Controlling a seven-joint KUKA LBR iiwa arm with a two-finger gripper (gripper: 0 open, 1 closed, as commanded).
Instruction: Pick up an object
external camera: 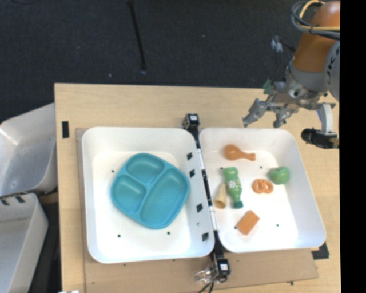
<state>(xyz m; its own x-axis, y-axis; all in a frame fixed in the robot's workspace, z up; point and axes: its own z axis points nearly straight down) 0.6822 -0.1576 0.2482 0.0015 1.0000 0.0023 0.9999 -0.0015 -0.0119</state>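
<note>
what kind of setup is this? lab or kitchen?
Likely a robot lab pick-test bench: arm's gripper over two white bins, toy food like a green bottle, a blue divided plate.

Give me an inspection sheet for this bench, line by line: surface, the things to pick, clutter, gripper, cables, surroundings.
Surface: wooden bench bearing two shallow white bins side by side, left bin and right bin.
Job's things: in the right bin, an orange drumstick, green bottle, cream cone, pretzel, green pepper and orange block.
Clutter: blue divided plate in the left bin.
Gripper: gripper hangs above the right bin's far edge, open, holding nothing.
Cables: thin dark cable behind the bench; cables on the arm.
Surroundings: dark floor; white containers left of the bench.
</note>
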